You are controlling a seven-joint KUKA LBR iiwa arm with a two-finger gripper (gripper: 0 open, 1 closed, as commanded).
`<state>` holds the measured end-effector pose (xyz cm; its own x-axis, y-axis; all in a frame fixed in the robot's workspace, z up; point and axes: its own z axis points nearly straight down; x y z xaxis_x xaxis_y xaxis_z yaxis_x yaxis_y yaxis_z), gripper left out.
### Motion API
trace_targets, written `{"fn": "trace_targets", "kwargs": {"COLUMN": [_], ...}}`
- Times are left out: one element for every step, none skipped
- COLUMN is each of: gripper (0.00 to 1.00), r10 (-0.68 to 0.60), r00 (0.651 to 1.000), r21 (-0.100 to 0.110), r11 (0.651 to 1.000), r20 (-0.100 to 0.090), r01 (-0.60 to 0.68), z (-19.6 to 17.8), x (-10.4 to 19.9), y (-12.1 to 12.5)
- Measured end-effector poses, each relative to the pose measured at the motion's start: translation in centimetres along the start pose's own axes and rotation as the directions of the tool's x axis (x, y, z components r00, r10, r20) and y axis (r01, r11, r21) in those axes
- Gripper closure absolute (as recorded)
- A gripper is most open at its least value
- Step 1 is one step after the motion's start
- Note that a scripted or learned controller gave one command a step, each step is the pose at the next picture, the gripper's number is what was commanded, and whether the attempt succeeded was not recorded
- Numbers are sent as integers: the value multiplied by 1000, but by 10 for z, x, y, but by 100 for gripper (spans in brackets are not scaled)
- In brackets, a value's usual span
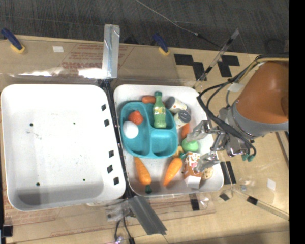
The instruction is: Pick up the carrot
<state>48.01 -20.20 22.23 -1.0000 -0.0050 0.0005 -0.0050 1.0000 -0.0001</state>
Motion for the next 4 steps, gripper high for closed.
{"fn": "trace_targets", "kwargs": {"gripper": [0,0,0,0], "r10": [4,20,-276,-165], "r00": [1000,1000,961,986], "r21": [2,1,21,21], "r11": [1000,1000,961,986], "r20": [9,6,14,23], "r01": [-4,-20,276,165], "z": [128,129,124,121], "x": [-7,-6,-23,-13], "y": [15,48,71,98]}}
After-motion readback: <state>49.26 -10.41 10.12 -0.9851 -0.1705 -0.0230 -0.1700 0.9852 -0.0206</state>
